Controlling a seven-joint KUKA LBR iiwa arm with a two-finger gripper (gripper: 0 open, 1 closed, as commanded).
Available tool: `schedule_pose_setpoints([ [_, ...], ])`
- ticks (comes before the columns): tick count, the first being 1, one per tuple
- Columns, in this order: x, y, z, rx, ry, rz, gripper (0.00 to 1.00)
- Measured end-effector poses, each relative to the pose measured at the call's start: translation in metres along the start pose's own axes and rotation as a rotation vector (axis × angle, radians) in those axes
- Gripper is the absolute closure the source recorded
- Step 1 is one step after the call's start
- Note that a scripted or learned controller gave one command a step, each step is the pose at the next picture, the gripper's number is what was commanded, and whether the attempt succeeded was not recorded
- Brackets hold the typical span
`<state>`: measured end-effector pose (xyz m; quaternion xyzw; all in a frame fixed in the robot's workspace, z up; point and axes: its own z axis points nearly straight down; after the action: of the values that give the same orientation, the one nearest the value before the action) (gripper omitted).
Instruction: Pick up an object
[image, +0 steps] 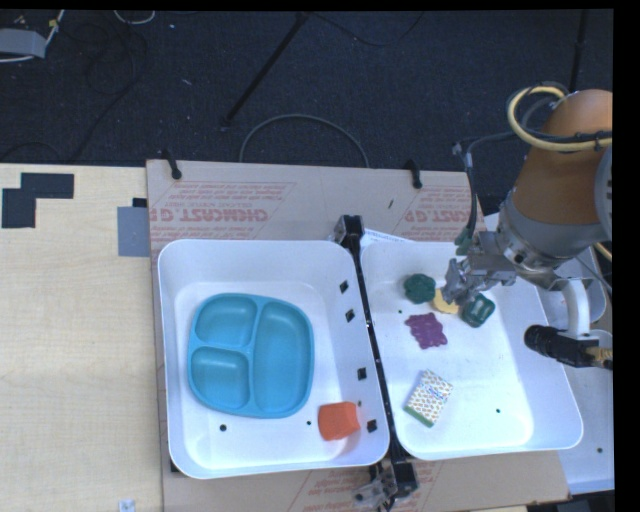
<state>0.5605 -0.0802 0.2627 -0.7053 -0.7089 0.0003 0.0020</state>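
A dark green cylinder (477, 309) sits at the gripper (462, 288), jaw state unclear, purple piece (427, 329) at its 8 o'clock; cardboard (230, 207) print unreadable.

Open white floor at five o'clock in the right bin (540, 425), crowded at eleven o'clock by green lump (419, 288), purple piece (427, 329) and pincer (462, 291).

The grey KUKA arm with its orange band (565, 150) enters from the right, wrist angled down and leftward. The two-finger gripper (462, 285) sits low at its end; finger state unreadable.
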Motion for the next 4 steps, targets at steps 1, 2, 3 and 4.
schedule_pose_setpoints([
  [1,0.047,0.019,0.009,-0.001,-0.001,0.001,1.00],
  [2,0.094,0.035,0.012,-0.001,-0.001,0.002,1.00],
  [3,0.143,0.032,0.024,0.002,-0.002,0.001,1.00],
  [4,0.189,0.039,0.020,-0.001,-0.001,0.001,1.00],
])
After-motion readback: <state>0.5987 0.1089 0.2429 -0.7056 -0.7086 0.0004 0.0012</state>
